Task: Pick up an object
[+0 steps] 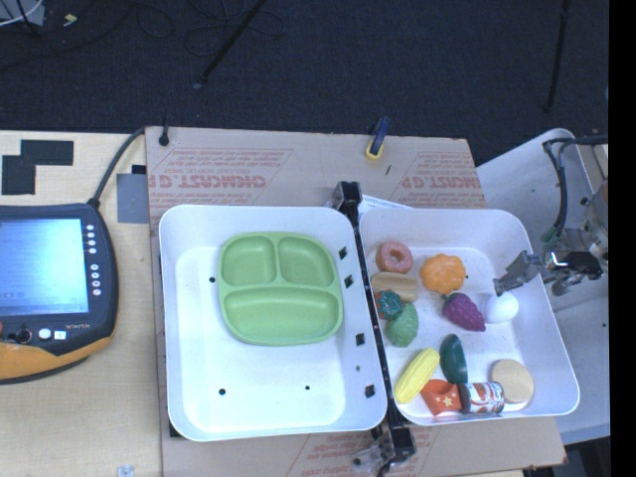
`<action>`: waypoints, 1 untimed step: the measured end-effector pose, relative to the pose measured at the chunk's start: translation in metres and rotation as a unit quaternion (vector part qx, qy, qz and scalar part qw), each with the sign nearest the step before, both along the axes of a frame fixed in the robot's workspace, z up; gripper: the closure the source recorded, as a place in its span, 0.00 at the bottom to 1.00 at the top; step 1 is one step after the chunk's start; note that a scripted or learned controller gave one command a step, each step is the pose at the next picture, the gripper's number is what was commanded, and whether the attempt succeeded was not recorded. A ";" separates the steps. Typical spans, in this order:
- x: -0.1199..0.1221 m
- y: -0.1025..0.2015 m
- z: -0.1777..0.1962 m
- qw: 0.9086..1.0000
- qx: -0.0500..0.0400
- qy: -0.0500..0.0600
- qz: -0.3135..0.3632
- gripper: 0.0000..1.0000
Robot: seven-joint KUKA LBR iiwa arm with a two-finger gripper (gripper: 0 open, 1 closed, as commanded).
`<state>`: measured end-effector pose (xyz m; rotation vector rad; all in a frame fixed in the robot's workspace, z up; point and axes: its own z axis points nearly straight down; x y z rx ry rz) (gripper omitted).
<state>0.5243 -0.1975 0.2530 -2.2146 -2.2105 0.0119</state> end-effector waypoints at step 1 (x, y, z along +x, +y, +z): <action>0.002 0.000 0.007 1.000 -0.002 -0.006 0.001 0.00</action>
